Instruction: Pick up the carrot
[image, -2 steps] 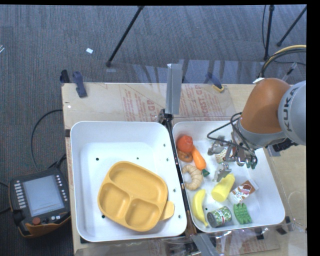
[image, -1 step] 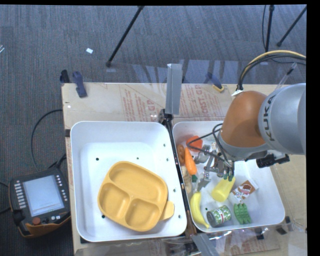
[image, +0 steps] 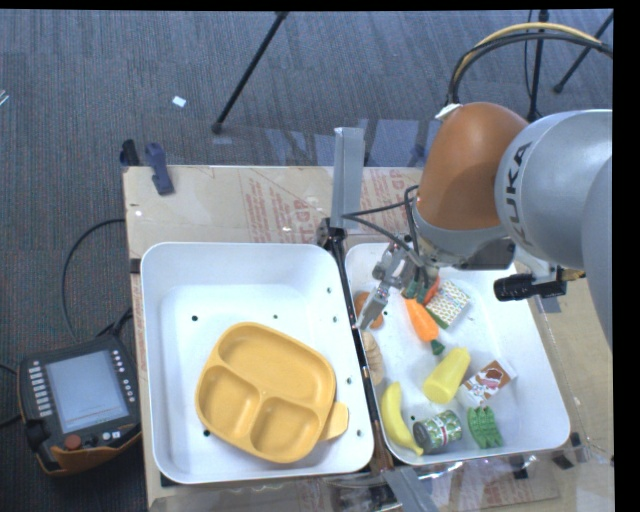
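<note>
The carrot lies in the right bin, toward its upper middle, long axis slanting from upper left to lower right, green stub at the lower end. The hand hangs just to the carrot's left, near the divide between the 2 bins, its fingers pointing down and left; whether they stand apart or together cannot be told from here, and nothing is seen between them. A checkered packet sits just right of the carrot, a yellow bottle below it. My judgement: the hand must shift right and align across the carrot's axis. The left bin holds a yellow divided plate.
</note>
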